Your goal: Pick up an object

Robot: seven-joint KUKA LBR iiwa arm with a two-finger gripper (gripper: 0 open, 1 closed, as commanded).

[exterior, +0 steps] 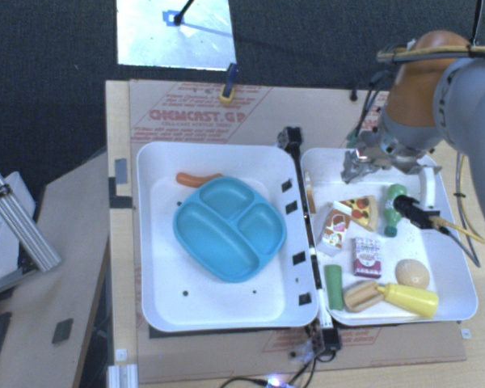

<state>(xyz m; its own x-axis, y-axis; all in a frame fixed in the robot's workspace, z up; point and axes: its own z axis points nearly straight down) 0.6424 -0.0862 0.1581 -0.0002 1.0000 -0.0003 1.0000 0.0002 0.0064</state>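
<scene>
Hovering over the right bin's [469, 297] far end, the tool [357, 166], grip state unclear, seems mid-approach and must descend onto the pizza slice [359, 210].

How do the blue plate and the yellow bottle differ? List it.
The blue plate lies in the left bin, alone but for an orange sausage; the yellow bottle lies in the crowded right bin. The plate is wide, flat and divided; the bottle is slim and far smaller.

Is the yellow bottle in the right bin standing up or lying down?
Lying down. The yellow bottle rests on its side on the right bin's floor, beside the egg.
</scene>
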